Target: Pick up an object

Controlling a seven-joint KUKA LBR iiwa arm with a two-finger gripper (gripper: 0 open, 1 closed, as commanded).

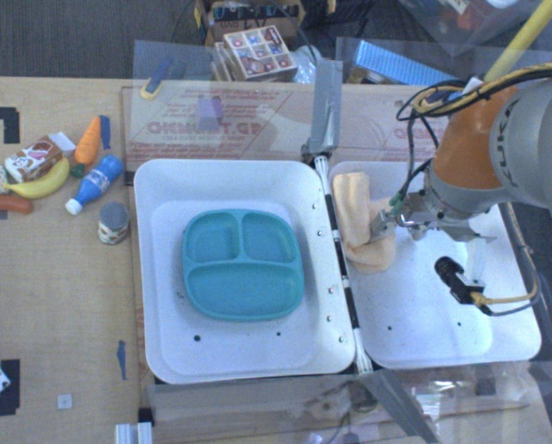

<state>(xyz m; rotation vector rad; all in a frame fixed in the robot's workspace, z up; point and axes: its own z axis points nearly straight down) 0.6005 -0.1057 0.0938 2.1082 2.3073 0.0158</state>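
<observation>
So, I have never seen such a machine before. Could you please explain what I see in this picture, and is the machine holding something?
The picture comes from one camera fixed above a bench, looking down at a slant. The grey and orange shape on the right is a robot arm; at its end is a gripper with two fingers. On the bench sit two shallow white bins. The left bin holds a teal divided plate. The right bin holds a soft beige cloth-like object, and the gripper is down right at its edge. Whether it really grips it is too unclear to tell. Left of the bins lie toy items: a banana, a carrot, a small bottle and a can.
</observation>
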